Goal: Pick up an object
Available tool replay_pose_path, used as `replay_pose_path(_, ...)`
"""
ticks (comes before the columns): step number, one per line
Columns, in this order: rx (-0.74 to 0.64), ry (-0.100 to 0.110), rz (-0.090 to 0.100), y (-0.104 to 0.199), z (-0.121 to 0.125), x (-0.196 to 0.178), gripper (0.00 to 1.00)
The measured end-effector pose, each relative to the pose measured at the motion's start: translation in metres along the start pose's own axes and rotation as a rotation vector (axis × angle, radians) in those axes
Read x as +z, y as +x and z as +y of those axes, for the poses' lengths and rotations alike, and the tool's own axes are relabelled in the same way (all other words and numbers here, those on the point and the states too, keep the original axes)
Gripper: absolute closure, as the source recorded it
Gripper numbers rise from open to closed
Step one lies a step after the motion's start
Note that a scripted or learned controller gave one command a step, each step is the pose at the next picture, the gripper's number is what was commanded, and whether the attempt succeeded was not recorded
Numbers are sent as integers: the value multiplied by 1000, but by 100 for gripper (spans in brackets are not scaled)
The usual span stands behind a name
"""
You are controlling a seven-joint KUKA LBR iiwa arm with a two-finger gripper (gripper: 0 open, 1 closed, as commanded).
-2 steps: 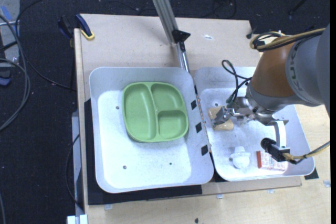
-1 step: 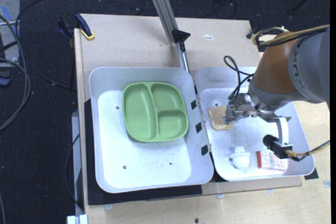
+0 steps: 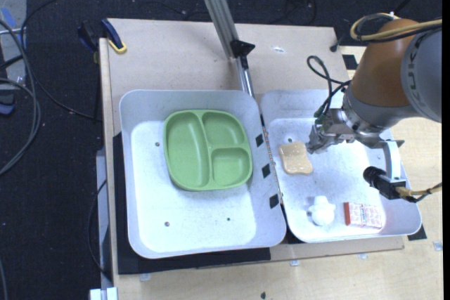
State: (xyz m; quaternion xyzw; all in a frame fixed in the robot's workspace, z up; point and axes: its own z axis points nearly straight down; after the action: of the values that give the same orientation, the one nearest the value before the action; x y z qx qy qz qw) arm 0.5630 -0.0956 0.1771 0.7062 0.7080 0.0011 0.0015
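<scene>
In the right bin [image 3: 394, 225] lie three things: a tan, bread-like slab [image 3: 296, 158] at the left, a small white lump [image 3: 321, 211] near the front, and a flat red-and-white packet [image 3: 363, 215] at the front right. My gripper [image 3: 314, 144] hangs over the bin's left half, just right of the tan slab's upper edge and very close to it. I see nothing held by it.
The left bin [image 3: 140, 221] holds a green divided plate [image 3: 209, 149] in its upper middle. A metal pole [image 3: 222, 10] slants down from the top to the gap between the bins. The wooden bench [image 3: 169, 53] runs behind both bins.
</scene>
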Motion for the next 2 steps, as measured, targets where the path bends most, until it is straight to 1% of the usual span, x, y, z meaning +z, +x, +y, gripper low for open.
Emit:
replay_pose_path(1,0,-1,-1,1,1,-63,100)
replay_pose_path(2,0,2,0,1,2,-75,100)
